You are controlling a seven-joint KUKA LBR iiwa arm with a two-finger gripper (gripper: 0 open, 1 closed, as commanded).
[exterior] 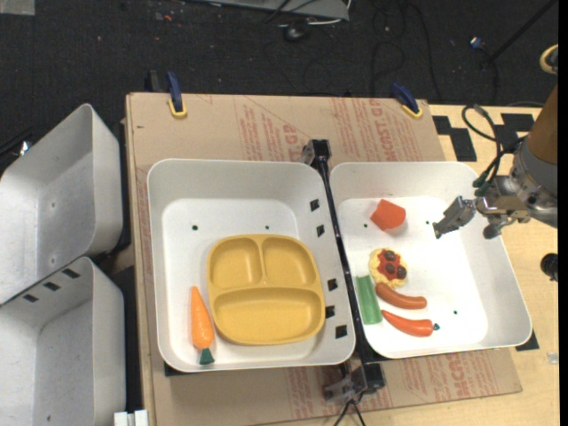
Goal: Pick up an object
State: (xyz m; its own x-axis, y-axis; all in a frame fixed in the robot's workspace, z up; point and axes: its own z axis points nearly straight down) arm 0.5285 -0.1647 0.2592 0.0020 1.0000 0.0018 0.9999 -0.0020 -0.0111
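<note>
My gripper (466, 230) hangs over the upper right part of the right bin (497, 278), open, with nothing between its fingers. A red block (388, 214) lies to its left in the same bin. Below the block are a small pizza piece (389, 266), a brown sausage (401, 297), a red-orange pepper (410, 324) and a green stick (367, 298). In the left bin (169, 238) sit a yellow divided plate (264, 288) and an orange carrot (201, 318) to its left.
The grey arm with its orange band (543, 140) comes in from the right edge. Two spare white bins (53, 238) stand off the bench at the left. Clamps and a divider run between the two bins (330, 238).
</note>
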